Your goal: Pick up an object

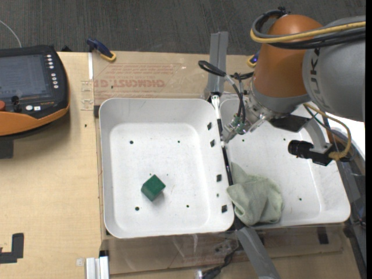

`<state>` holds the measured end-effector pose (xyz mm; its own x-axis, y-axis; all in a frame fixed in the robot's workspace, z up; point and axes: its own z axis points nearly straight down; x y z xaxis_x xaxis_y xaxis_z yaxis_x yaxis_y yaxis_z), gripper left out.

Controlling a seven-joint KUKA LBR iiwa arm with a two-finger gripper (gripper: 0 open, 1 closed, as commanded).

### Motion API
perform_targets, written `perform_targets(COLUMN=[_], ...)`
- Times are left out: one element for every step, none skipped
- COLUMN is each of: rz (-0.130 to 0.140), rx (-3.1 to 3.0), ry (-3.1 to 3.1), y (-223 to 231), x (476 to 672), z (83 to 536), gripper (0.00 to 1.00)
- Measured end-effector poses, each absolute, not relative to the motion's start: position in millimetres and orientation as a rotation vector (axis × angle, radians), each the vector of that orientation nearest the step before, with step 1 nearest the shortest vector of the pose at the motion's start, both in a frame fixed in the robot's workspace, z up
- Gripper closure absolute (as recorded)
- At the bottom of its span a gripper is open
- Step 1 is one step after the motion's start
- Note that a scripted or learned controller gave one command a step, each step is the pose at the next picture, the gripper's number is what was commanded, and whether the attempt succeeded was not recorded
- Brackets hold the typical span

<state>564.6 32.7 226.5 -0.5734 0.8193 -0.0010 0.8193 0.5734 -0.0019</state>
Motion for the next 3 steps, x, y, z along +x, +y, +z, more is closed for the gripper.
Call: perform_targets(rz=[-0.002, 0.000, 0.000], rx=[0.759, 0.593, 0.732], ry=[3.049, 3.081, 3.054], y=[10, 52, 60], x=[556.1, 569.5, 529.9], z=[216, 310, 309], gripper=[1.00, 1.00, 1.00])
